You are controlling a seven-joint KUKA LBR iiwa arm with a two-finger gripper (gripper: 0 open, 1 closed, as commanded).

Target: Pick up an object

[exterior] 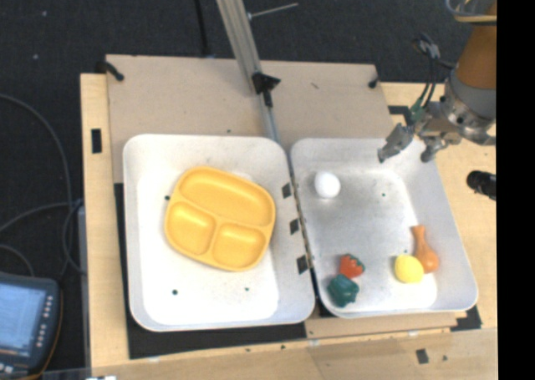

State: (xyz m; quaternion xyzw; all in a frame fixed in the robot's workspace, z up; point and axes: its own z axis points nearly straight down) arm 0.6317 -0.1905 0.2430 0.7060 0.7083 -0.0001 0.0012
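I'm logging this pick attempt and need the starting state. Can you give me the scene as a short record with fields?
left bin: holds a yellow divided tray
right bin: holds five small things
white ball: far left part of right bin
red piece: near edge, touching the green piece
yellow piece: near right, against the orange piece
gripper: open, above right bin's far right corner, holding nothing
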